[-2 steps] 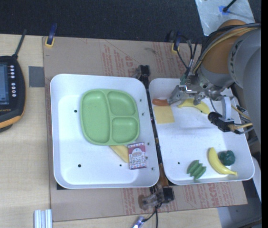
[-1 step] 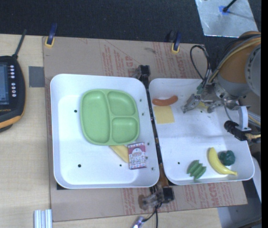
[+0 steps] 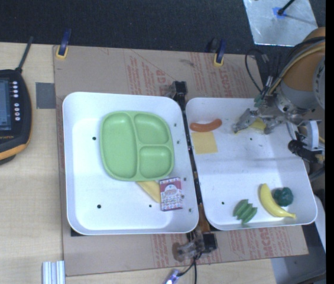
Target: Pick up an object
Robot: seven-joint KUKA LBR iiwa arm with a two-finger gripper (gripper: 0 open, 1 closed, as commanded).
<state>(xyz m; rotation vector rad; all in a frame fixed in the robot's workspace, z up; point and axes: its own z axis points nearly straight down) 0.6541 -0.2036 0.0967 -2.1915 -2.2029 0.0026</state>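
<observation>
Over the right bin's (image 3: 226,158) far corner the gripper (image 3: 255,118) hung with fingers spread wide and holding nothing, a small yellow piece (image 3: 258,123) just beneath it, while the sausage (image 3: 206,125) lay to its left, long axis running left-right.

We see the gripper (image 3: 255,119) low over the right bin (image 3: 237,164), fingers spread, near a sausage (image 3: 206,125) and what may be a cheese slice (image 3: 205,142); the left bin (image 3: 84,176) holds a green plate (image 3: 136,145).
</observation>
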